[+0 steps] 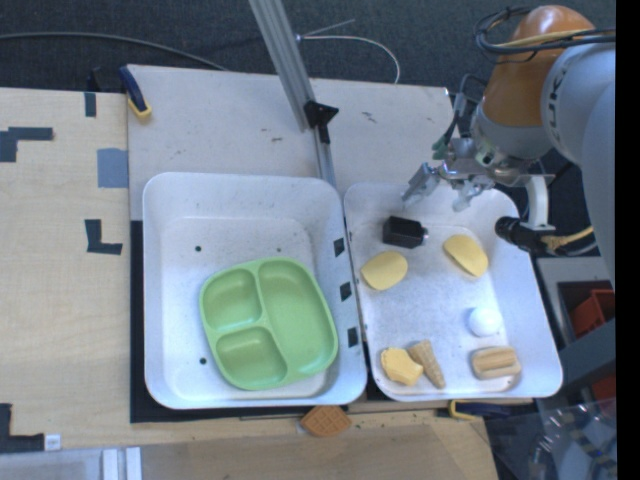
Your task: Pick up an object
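Observation:
My gripper (441,190) hangs over the far edge of the right bin (530,298), fingers spread open with nothing between them. Just below and to its left lies a small black block (404,232). Further into the bin sit a yellow oval piece (384,270), a yellow wedge (466,255), a white ball (484,320), a tan bread roll (494,362), a waffle cone (429,362) and a yellow lump (400,367).
The left bin (170,268) holds a green divided plate (268,322). A grey metal pole (290,58) slants across the bench behind the bins. A small waffle cookie (322,421) lies on the bench in front of the bins.

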Robot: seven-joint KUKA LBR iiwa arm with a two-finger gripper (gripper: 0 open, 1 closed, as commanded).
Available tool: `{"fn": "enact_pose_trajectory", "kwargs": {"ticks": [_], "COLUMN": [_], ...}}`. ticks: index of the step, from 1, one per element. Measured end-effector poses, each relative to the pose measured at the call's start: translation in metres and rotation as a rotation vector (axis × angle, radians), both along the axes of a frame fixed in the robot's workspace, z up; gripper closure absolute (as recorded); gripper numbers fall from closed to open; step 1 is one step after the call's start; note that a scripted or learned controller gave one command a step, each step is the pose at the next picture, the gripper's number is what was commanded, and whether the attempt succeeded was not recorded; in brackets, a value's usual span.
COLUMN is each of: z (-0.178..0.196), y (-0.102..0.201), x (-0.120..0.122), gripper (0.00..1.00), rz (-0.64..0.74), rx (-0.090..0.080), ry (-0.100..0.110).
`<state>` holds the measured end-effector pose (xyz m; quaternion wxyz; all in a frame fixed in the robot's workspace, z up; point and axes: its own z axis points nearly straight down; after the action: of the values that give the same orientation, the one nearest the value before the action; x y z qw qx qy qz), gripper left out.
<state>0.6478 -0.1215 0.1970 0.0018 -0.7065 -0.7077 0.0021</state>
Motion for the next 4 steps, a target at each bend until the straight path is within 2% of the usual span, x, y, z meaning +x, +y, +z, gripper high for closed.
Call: {"fn": "enact_pose_trajectory", "kwargs": {"ticks": [1, 2, 3, 4], "z": [-0.064, -0.050, 0.011, 0.054], "y": [0.001, 0.001, -0.002, -0.004], "x": [-0.006, -0.004, 0.003, 0.000], "gripper": [0.00, 1.00, 1.00, 1.00], "rz": [0.000, 0.001, 0.000, 0.000], "rx": [0.001, 0.000, -0.001, 0.000], "ry": [0.003, -0.003, -0.010, -0.009]}}
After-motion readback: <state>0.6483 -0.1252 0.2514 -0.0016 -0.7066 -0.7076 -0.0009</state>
